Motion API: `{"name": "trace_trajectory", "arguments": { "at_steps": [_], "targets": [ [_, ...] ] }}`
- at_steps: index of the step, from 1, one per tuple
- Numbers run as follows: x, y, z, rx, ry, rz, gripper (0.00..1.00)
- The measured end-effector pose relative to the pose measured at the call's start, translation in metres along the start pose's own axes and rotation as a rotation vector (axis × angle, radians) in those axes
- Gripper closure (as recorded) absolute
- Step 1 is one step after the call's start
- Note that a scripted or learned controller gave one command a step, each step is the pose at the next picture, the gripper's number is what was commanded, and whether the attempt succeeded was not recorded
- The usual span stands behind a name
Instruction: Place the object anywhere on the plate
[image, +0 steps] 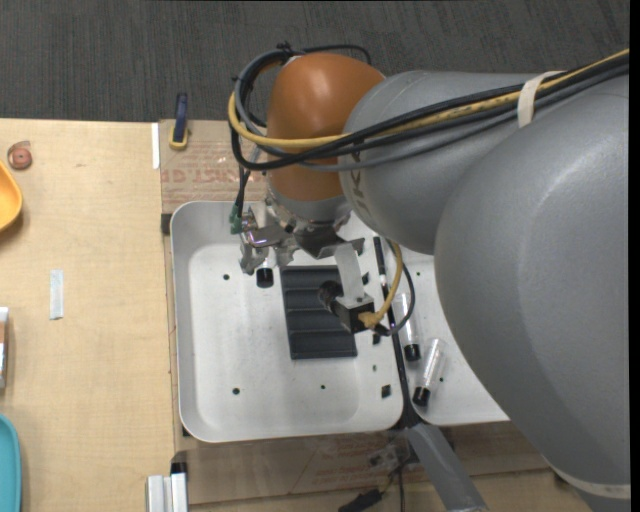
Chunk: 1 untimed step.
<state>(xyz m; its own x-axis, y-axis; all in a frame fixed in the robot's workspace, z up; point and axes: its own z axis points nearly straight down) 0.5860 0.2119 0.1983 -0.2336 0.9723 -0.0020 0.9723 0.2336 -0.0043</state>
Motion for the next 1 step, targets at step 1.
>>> {"name": "trace_trajectory", "arguments": {
  "at_steps": [1],
  "targets": [
    [-0.0001,0.0001,-0.0002,0.000,0.000,0.000,0.00]
  ]
}}
